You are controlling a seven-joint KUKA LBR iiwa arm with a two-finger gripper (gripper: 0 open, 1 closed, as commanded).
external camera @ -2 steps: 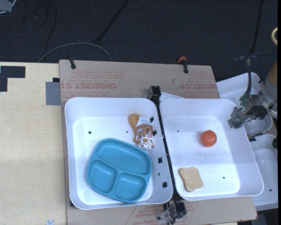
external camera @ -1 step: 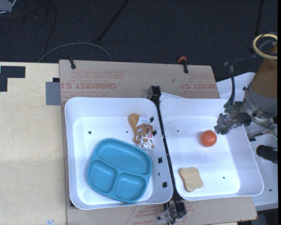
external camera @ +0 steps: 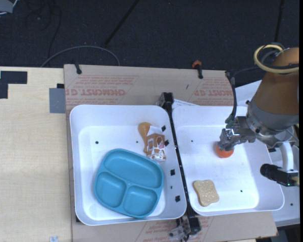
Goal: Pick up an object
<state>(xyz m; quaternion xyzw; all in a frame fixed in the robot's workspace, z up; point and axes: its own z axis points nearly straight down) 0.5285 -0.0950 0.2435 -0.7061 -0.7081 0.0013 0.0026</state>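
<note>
In the right bin (external camera: pixel 252 198), a small orange-red round object (external camera: pixel 223 152) lies near the middle. My gripper (external camera: pixel 227 140) is directly over it, touching or nearly touching its top, and hides its upper edge. A slice of toast (external camera: pixel 206 192) lies near the front of the same bin, well apart from the gripper. The left bin (external camera: pixel 83 135) holds a blue divided plate (external camera: pixel 129 182), a small brown-and-white packet (external camera: pixel 155 146) and a tan piece (external camera: pixel 144 129) just behind the packet.
A black divider (external camera: pixel 172 150) runs between the two bins. The arm's grey body and orange band (external camera: pixel 278 92) hang over the right bin's far right side. Cardboard (external camera: pixel 141 84) lies behind the bins, and a light wooden bench top (external camera: pixel 25 155) lies to the left.
</note>
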